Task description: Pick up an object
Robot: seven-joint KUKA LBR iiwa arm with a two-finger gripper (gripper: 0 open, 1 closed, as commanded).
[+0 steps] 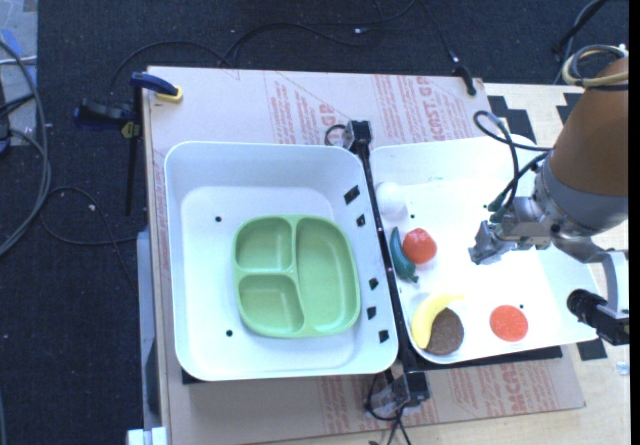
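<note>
Camera view shows a red tomato-like ball (420,246) in the right bin (455,165), close to the divider between the bins, with a green piece (401,255) touching its left side. The gripper (487,245) hovers just to the ball's right, holding nothing; whether it is spread or closed I cannot tell. Nearer the bin's front edge lie a yellow banana (429,312), a brown round (446,332) and a red disc (509,323), while a green divided tray (296,276) sits in the left bin (190,233).
</note>
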